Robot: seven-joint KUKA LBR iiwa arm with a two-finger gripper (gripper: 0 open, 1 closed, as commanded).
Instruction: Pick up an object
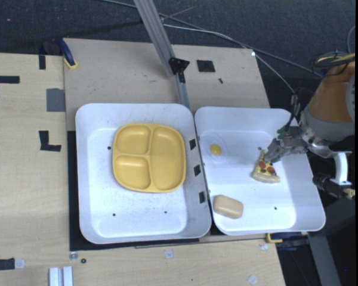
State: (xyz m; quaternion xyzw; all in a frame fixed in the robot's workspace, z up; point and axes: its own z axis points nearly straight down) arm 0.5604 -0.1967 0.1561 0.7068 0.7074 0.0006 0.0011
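Observation:
A toy pizza slice (265,171) lies in the right bin (298,213), toward its right side. My gripper (274,152) comes in from the right and sits low just above and right of the slice, its dark fingers pointing down at the slice's upper end. A tan bread-like block (228,207) rests near the front left of the same bin. A small yellow round piece (215,150) lies at the bin's left. A yellow divided plate (149,157) sits in the left bin (95,219).
A metal pole (158,28) slants in from the top to the seam between the bins. Cables run across the dark floor behind the bench. The arm's orange band (337,94) hangs over the right bin's right rim.

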